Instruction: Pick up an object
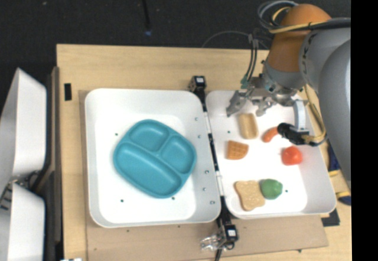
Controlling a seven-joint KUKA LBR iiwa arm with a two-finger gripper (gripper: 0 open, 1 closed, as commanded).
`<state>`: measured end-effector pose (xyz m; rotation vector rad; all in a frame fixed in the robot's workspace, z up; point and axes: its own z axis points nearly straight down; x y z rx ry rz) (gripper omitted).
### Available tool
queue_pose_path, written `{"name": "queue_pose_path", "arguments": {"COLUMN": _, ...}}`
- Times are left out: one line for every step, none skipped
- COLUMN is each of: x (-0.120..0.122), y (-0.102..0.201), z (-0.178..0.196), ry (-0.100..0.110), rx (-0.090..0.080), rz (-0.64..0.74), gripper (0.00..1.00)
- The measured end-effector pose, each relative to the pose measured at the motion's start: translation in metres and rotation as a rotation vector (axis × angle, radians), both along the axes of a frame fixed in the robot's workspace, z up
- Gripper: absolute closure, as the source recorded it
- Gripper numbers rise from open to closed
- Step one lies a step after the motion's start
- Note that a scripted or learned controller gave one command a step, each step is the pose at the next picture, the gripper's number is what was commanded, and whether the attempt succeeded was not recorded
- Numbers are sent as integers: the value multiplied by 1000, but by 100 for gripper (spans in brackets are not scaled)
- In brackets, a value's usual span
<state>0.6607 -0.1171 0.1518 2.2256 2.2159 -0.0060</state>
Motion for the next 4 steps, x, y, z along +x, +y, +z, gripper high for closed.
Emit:
{"name": "queue_pose_path", "arguments": {"x": 1, "y": -2, "z": -49, "ry": -6, "rx": -1, "rz": -1, "gripper": 0}}
{"name": "queue_pose_path", "arguments": {"x": 3, "y": -3, "z": -35, "ry": -12, "rx": -1, "rz": -3, "gripper": 100}}
{"name": "queue_pose_path", "arguments": {"x": -1, "y": -7, "z": 28, "ry": -8, "rx": 3, "rz": 0, "gripper": 100}}
{"name": "queue_pose_path", "arguments": {"x": -6, "y": -8, "z": 74, "ry": -7, "rx": 4, "rz": 0, "gripper": 100}}
